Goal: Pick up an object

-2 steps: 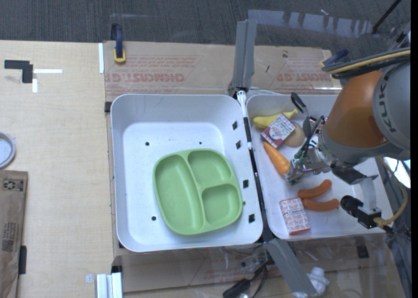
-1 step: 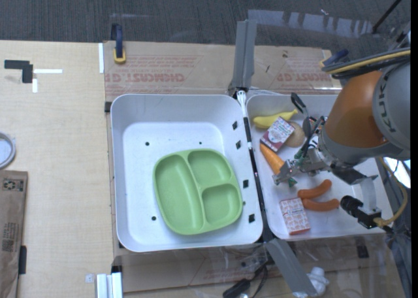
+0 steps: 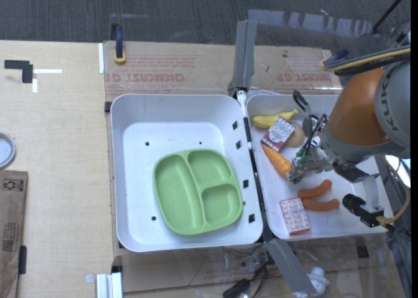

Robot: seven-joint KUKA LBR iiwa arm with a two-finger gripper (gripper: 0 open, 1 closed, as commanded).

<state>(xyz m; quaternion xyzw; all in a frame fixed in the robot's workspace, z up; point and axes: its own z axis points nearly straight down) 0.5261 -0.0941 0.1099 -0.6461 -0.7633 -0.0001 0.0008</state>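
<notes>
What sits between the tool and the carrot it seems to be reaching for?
Nothing visible. The tool hangs right beside the carrot in the right bin, with no item between them. The two sausages lie just below, out of the way.

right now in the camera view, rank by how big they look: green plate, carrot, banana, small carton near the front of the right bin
1. green plate, by far the largest
2-4. carrot, banana and small carton look about alike, too close to rank
</notes>
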